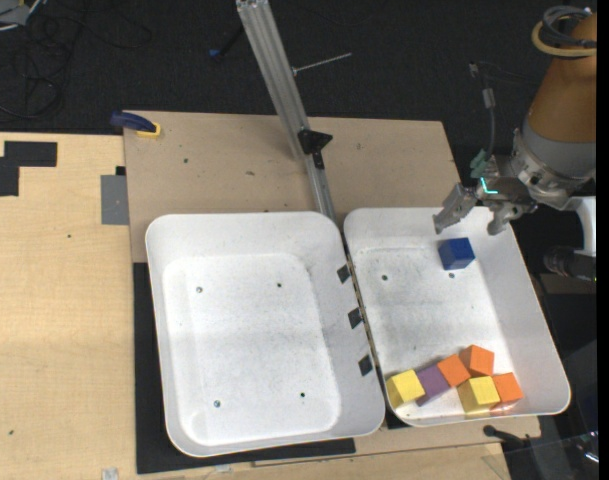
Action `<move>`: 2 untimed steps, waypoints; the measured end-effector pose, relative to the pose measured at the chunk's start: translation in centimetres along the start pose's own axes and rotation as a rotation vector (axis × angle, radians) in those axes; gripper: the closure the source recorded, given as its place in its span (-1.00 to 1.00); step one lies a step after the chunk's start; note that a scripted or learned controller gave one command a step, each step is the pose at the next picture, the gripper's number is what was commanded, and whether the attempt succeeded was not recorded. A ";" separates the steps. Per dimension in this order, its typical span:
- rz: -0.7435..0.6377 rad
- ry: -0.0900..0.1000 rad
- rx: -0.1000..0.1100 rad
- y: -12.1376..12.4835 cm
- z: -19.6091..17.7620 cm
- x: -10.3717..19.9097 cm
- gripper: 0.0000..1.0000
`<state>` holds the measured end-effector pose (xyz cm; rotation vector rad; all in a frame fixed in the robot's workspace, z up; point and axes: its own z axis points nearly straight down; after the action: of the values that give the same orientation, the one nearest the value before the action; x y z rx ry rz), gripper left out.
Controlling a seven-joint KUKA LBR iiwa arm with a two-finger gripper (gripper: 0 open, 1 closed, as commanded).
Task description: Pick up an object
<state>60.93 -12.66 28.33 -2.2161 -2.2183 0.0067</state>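
Camera view from above: the pincer (471, 211), its two fingers spread apart and gripping nothing, hangs over the far edge of the right bin (529, 298), just above a blue cube (456, 253). Orange, yellow and purple blocks (456, 379) cluster at that bin's near edge. The left bin (174, 268) sits alongside on the counter (44, 298). No legible writing.

Two bins stand side by side on the tabletop (74, 298). The left bin (249, 333) and the right bin (524, 318) touch along their inner edges. In the right bin, one cube (457, 254) lies alone near the far end. A cluster of blocks (456, 378) lies together in the near corner, well apart from the cube. The end effector (474, 211) hangs just behind the cube, over the far rim. A metal rail (284, 98) rises behind the bins, between them.
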 end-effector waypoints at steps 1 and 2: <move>0.000 -0.001 -0.004 0.1 -0.2 0.0 -1.00; 0.002 0.000 0.001 0.0 4.5 0.7 -1.00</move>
<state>60.86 -11.96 23.81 -2.2181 -2.2151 0.0071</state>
